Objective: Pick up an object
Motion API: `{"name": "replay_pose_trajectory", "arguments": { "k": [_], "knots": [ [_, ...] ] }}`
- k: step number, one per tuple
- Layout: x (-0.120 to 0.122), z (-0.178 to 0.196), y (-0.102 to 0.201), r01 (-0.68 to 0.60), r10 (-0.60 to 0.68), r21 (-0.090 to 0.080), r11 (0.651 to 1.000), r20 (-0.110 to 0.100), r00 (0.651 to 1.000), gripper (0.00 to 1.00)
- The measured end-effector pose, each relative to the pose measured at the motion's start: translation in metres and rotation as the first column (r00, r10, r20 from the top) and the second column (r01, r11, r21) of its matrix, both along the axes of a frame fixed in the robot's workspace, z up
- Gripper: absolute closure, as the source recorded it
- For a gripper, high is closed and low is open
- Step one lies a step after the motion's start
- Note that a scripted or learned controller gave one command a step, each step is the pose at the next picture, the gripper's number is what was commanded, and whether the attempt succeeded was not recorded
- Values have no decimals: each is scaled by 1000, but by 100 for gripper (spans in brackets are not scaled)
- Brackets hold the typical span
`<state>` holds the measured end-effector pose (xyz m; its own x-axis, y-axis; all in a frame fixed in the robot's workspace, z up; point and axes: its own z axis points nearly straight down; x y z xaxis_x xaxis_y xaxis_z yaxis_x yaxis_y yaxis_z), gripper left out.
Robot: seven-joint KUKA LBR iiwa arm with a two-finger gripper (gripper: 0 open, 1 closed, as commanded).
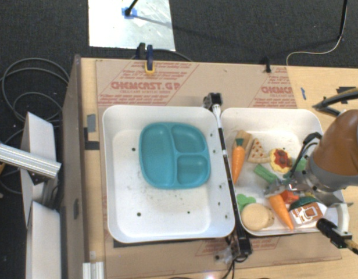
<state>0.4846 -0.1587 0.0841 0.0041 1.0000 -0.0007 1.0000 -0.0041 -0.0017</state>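
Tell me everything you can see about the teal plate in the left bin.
The teal plate is a rounded-square divided plate, looking like smooth plastic, with three compartments: one large on the view's left, two smaller on the right. It lies flat, right side up, near the middle of the left bin, closer to the divider between the bins. No item can be seen in its compartments. It touches only the bin floor.
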Motion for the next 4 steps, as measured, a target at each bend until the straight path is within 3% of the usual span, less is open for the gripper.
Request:
{"name": "replay_pose_trajectory", "arguments": {
  "k": [1,2,3,4],
  "knots": [
    [4,12,4,-7,7,2,1000,7,1000,100],
    [40,108,36,-13,13,-1,1000,15,1000,100],
    [36,103,34,-7,7,0,1000,4,1000,0],
    [38,1,41,-4,4,3,1000,12,1000,0]
  ]
}}
